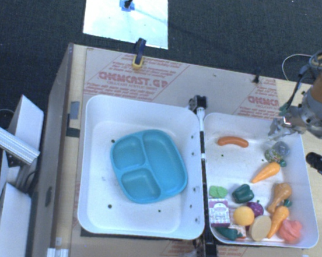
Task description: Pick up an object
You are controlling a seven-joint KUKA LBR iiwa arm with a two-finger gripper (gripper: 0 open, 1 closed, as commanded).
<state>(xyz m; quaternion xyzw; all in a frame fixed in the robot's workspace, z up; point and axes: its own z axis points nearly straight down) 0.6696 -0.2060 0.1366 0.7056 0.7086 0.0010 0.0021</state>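
Tool [281,128] at upper right of frame, grip state impossible to tell. Just below: a crumpled silvery object [277,151] beside 1 carrot [266,172]. Best descend centred, clear of bin wall [301,139].

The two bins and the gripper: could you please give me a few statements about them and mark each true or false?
1. The blue divided plate lies in the left bin. True.
2. The sausage lies on the plate. False: it lies in the right bin, near its far wall.
3. The gripper is over the right bin's far corner. True.
4. The toy food is piled in the left bin. False: it sits in the right bin.
5. The green pepper sits beside the sausage. False: apart, nearer the front.
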